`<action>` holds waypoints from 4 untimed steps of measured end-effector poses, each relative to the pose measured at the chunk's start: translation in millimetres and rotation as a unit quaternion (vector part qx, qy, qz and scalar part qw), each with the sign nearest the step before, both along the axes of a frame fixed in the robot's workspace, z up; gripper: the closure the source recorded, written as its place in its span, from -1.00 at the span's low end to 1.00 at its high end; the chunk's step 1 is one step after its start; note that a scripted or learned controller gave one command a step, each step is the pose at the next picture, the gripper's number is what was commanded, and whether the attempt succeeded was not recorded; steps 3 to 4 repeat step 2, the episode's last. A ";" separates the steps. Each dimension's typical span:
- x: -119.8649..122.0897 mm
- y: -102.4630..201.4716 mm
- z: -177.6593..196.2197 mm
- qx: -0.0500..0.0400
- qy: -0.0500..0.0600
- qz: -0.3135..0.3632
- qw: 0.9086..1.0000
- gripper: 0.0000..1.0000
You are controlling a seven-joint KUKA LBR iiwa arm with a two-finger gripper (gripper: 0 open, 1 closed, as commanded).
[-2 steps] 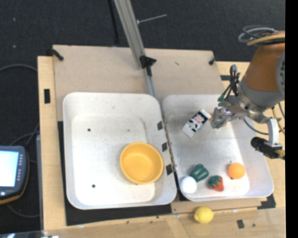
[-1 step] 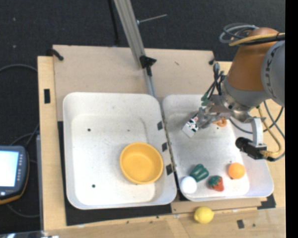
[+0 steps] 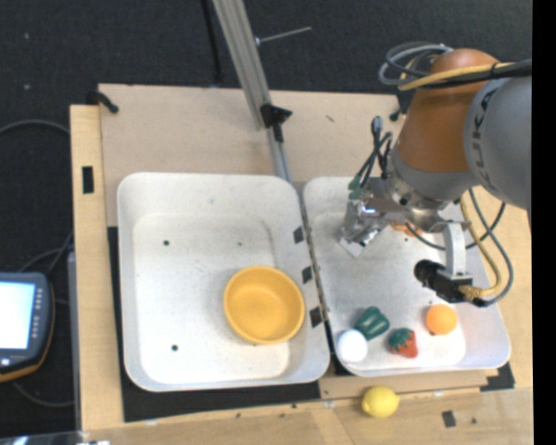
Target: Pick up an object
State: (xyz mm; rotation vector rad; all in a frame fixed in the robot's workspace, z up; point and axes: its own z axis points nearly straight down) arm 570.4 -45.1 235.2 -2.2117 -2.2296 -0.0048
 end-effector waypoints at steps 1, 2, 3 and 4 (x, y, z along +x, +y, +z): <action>-20.1 44.8 -5.3 -0.001 0.001 -0.001 1.000 1.00; -27.4 104.0 2.1 0.000 0.000 0.000 1.000 1.00; -27.4 104.0 2.1 0.000 0.000 0.000 1.000 1.00; -27.4 104.0 2.1 0.000 0.000 0.000 1.000 1.00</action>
